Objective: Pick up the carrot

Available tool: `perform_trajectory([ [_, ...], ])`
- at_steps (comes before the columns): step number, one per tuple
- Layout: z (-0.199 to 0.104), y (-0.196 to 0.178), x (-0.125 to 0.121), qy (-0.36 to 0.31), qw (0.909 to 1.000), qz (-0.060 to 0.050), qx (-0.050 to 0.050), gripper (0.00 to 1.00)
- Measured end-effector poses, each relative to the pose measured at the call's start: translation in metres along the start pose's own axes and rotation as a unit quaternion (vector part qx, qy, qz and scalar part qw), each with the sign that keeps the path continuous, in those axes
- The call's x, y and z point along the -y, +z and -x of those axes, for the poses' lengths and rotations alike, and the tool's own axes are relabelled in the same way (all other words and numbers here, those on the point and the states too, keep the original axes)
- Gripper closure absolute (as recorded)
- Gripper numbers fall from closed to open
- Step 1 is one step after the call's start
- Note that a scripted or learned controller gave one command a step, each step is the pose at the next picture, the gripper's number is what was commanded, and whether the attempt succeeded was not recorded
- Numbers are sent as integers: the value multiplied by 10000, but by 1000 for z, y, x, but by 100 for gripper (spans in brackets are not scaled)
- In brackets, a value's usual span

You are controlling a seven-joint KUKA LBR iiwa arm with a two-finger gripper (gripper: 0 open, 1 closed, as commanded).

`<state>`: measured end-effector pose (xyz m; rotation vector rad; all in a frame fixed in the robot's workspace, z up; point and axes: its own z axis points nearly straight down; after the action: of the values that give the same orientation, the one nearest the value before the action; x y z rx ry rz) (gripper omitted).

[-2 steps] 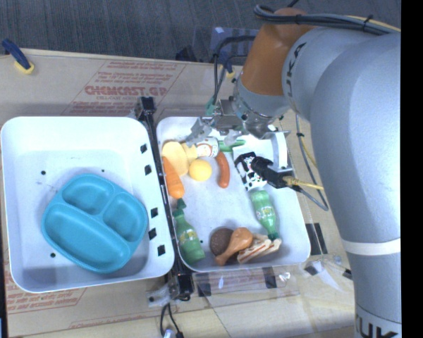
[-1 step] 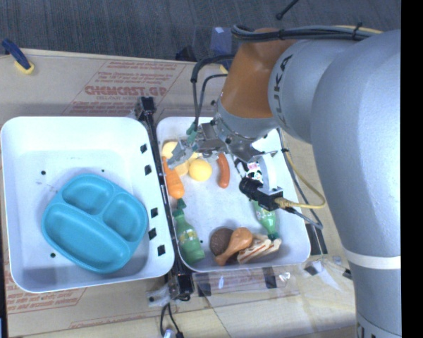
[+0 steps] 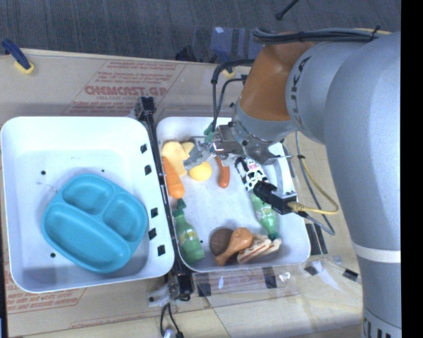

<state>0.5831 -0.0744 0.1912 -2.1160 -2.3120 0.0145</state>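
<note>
Here, carrot [image 3: 172, 178] lies lengthwise against left wall of right bin [image 3: 296, 220], green top toward near end, beside divider; untouched. Claw [image 3: 199, 155] hangs over bin's far-left part, just beside carrot's far end and above yellow lemon [image 3: 201, 171]; likely lining up for descent. Whether claw is wide or narrow: cannot tell.

Count: 2 white bins. Left bin [image 3: 14, 189]: 1 blue plate [image 3: 95, 220] with 3 compartments. Right bin: 1 carrot, 1 small sausage [image 3: 224, 175], 2 green bottles [image 3: 190, 241], 1 drumstick [image 3: 236, 243], 1 cow figure [image 3: 252, 176].
</note>
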Motion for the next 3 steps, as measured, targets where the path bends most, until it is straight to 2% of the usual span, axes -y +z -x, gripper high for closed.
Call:
perform_trajectory([
  [1, 45, 103, -45, -23, 10000, -34, -2, 0],
  [2, 43, 89, -48, -69, 10000, -27, -6, 100],
  [3, -9, -4, -76, 1608, 9870, 43, -10, 100],
])
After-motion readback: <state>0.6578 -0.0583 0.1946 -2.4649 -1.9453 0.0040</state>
